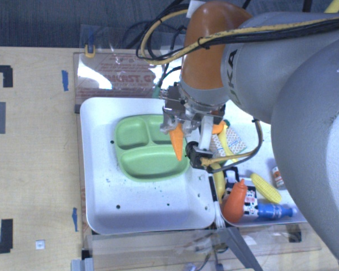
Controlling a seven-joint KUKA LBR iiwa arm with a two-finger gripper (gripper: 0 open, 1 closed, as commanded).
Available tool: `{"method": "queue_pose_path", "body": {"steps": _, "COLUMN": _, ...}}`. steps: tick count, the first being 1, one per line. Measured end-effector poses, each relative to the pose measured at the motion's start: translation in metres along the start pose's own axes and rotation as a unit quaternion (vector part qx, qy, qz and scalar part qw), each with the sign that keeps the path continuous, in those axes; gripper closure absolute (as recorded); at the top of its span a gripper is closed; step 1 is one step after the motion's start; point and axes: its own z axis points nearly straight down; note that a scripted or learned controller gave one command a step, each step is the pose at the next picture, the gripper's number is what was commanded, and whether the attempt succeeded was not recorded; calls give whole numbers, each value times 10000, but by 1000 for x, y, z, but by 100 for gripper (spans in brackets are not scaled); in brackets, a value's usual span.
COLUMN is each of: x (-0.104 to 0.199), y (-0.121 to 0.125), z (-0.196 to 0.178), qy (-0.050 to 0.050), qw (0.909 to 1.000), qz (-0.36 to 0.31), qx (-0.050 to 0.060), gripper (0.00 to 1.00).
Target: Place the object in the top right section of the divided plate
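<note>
We see the grey arm w/ orange band reaching in from the right, its hand (178, 130) hanging over the right side of the green divided plastic plate (150, 147). The hand is clamped on an orange carrot-shaped toy (177, 143), which points down over the plate's right edge, approx. at the divider between upper right section & the big lower one. The plate sits in the left white bin (101, 196), centre frame. Right bin, lower right, holds a yellow corn cob (265, 188), a red-orange pepper-like toy (234, 203) & a blue marker-like tube (274, 211).
</note>
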Motion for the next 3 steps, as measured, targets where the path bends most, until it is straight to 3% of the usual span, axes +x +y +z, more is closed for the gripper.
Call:
{"method": "queue_pose_path", "body": {"steps": 1, "x": -6, "y": -8, "z": -54, "qy": 4, "qw": 9914, "qz": -1305, "qx": -34, "gripper": 100}}
{"method": "queue_pose_path", "body": {"steps": 2, "x": 43, "y": -17, "z": 48, "qy": 4, "qw": 9685, "qz": -2491, "qx": -7, "gripper": 100}}
{"method": "queue_pose_path", "body": {"steps": 3, "x": 53, "y": -63, "z": 131, "qy": 59, "qw": 9676, "qz": -2523, "qx": -109, "gripper": 100}}
